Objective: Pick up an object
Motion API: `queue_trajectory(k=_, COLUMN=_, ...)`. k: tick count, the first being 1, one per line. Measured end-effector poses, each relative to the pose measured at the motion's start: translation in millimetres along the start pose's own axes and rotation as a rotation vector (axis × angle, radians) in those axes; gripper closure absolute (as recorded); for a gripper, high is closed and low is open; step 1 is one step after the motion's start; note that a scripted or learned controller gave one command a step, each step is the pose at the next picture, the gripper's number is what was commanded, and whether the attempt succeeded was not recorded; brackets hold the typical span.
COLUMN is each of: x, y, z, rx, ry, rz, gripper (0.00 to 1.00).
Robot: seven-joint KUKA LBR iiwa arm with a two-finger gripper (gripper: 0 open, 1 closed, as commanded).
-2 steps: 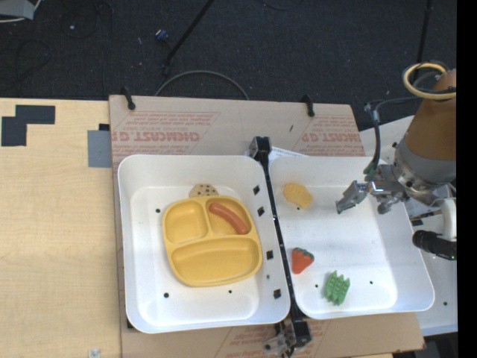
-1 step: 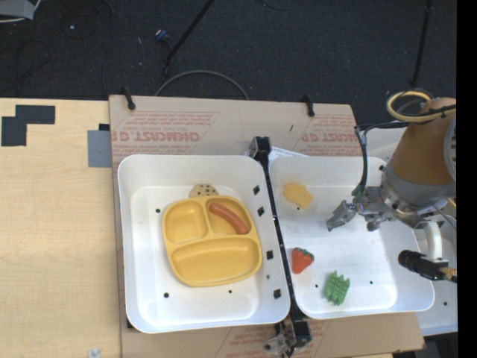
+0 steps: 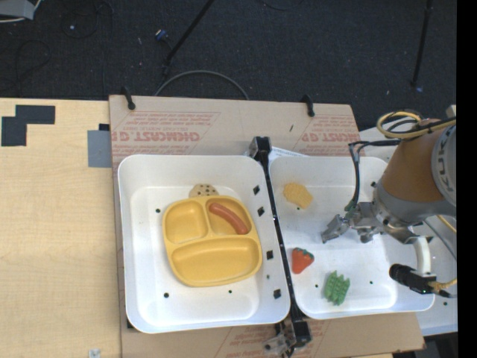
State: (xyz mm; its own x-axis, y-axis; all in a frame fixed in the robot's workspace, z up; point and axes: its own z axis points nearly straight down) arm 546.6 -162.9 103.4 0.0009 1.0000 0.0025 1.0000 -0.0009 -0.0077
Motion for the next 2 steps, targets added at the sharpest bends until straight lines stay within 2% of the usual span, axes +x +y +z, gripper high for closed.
queue_trajectory(k=1, x=-0.5, y=0.7, z=-12.5, rx=-0.002, ry=-0.001, rz=0.003, gripper=1.0)
queue_trajectory(k=2, x=-9.7, y=5.6, z=-69.8, rx=-0.011, ry=-0.004, rz=0.001, gripper=1.0)
